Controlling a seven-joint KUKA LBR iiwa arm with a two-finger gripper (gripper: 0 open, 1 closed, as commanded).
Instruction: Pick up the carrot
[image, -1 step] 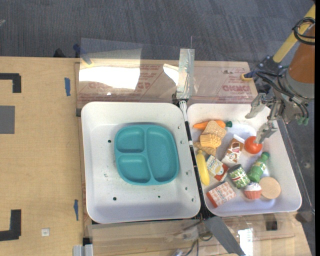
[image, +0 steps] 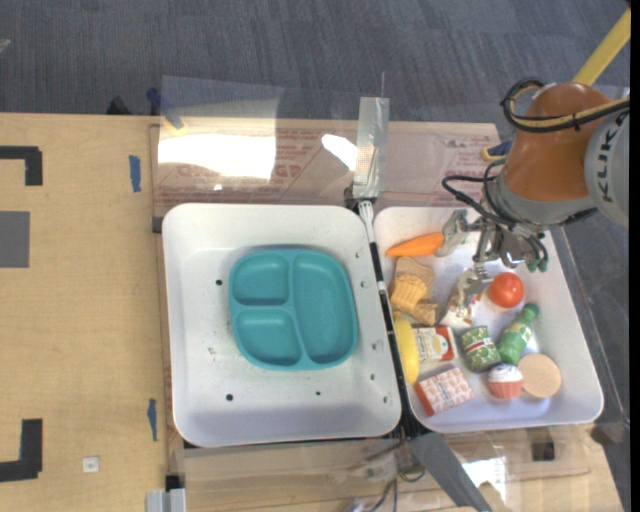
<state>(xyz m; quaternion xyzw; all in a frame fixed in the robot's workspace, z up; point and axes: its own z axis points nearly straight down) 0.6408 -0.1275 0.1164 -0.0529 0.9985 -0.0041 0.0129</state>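
The carrot (image: 416, 244), orange and tapered, lies at the far left corner of the right bin (image: 578, 330), pointing left toward the divider. My gripper (image: 478, 252) hangs over the back of that bin, just right of the carrot's thick end. Its metal fingers point down and look spread, with nothing seen between them. The arm's orange band (image: 548, 150) is above it.
The right bin also holds a red tomato (image: 506, 290), a green bottle (image: 516, 336), a waffle-like piece (image: 410, 293), a yellow banana (image: 405, 350), small packets and a tan disc (image: 541, 376). The left bin (image: 190, 330) holds a teal divided plate (image: 294, 307).
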